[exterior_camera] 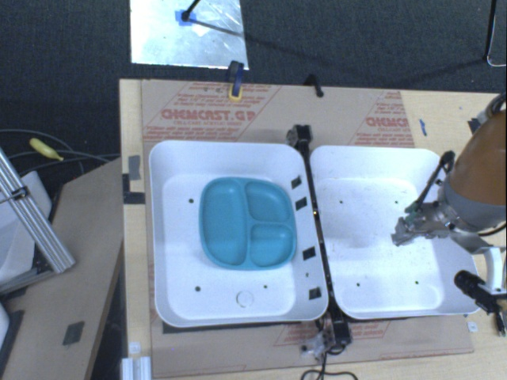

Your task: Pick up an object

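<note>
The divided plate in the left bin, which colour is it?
Light blue plate, seen in the camera view.

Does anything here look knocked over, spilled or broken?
Nothing stands out. The blue divided plastic plate lies flat and whole in the left white bin, a little left of centre. The gripper hangs over the right white bin.

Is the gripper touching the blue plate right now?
Apart. The camera view shows the gripper over the right bin, while the blue plate lies in the left bin, the divider between them.
</note>
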